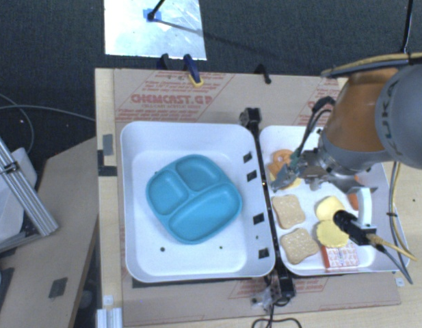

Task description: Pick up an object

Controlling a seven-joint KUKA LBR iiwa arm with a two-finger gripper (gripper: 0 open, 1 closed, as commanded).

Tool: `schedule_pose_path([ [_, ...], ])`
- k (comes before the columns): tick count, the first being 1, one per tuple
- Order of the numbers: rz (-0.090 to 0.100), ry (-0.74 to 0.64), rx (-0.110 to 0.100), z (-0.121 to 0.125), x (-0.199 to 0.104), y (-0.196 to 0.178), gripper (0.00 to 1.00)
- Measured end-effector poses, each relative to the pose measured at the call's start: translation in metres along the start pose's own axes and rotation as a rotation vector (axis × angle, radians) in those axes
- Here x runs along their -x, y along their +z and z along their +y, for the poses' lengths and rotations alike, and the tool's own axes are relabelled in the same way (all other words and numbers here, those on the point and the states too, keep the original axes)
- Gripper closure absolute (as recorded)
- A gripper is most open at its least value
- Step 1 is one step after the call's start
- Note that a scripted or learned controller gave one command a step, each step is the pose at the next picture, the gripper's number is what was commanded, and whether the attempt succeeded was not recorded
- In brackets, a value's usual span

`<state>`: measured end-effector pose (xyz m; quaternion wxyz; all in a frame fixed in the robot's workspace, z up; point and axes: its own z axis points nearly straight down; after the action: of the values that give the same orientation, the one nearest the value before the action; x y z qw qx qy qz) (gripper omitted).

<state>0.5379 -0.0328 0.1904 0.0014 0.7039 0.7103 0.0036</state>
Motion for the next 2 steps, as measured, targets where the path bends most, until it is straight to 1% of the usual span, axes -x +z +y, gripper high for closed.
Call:
schedule_pose_path([
  [1, -0.002, 0.014, -0.006, 0.001, 0.059, 0.109, 0.00],
  [2, -0.003, 0.008, 0.003, 0.004, 0.056, 0.092, 1.00],
])
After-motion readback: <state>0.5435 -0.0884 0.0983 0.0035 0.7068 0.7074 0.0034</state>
